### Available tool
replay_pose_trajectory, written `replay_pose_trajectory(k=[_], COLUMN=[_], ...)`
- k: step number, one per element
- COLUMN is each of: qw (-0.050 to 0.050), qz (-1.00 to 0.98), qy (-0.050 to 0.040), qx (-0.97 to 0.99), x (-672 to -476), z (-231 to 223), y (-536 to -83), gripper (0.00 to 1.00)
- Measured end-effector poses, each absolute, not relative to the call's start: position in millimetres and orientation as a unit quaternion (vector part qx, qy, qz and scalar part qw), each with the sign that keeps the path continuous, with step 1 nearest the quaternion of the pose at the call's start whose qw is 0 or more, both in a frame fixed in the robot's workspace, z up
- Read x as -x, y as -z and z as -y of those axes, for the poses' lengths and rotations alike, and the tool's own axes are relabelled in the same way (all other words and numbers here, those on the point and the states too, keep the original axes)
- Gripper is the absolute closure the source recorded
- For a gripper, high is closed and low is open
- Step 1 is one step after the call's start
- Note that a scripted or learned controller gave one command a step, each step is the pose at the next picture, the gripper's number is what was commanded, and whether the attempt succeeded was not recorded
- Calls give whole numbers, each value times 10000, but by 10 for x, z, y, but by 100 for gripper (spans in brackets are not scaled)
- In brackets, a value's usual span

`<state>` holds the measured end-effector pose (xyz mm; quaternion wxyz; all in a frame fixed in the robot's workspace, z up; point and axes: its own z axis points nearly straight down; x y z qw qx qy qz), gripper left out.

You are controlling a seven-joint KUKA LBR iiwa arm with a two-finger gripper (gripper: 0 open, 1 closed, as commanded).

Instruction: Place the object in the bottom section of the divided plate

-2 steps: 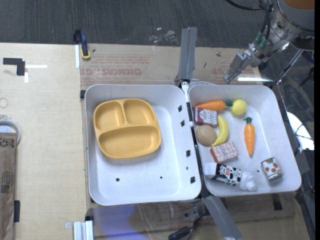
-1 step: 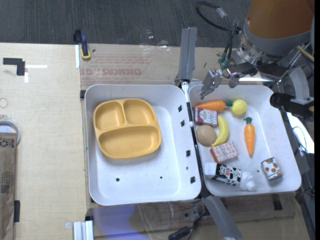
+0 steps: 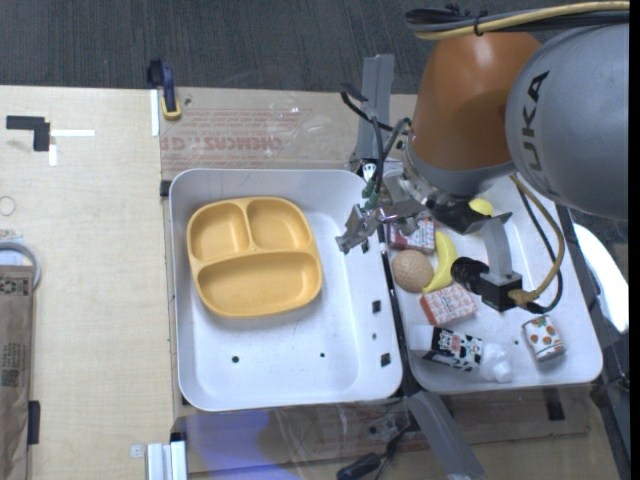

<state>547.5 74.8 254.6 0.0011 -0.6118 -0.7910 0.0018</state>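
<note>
Divided plate (image 3: 255, 256) unobstructed, gripper (image 3: 358, 231) indistinct

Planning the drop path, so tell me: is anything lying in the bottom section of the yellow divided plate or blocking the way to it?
Nothing visible does. The yellow divided plate sits alone in the left white bin, its wide bottom section bare; the gripper hangs just right of it.
</note>
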Motion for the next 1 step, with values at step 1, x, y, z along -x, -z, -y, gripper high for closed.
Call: replay_pose_trajectory(k=[1], qw=[7], qz=[5743], qy=[-21], qx=[8186], x=[-5653], z=[-1273], y=[-907], gripper=[0])
